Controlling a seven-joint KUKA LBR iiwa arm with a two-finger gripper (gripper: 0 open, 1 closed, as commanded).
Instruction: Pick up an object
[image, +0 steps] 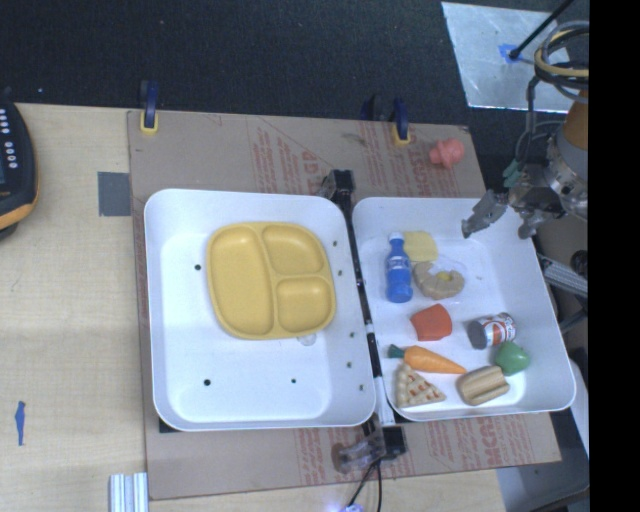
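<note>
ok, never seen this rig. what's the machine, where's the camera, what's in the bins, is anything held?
One fixed camera looks down at a slant on a bench with two white bins. The machine is a robot arm reaching in from the right; its end effector hovers at the right bin's upper edge with nothing between its fingers. The left bin holds a yellow divided plate. The right bin holds toy food: a blue bottle, a carrot, a pizza slice, a can and more.

arm (566, 160): grey metal | claw (505, 213): dark grey fingers | black and yellow cables
</note>
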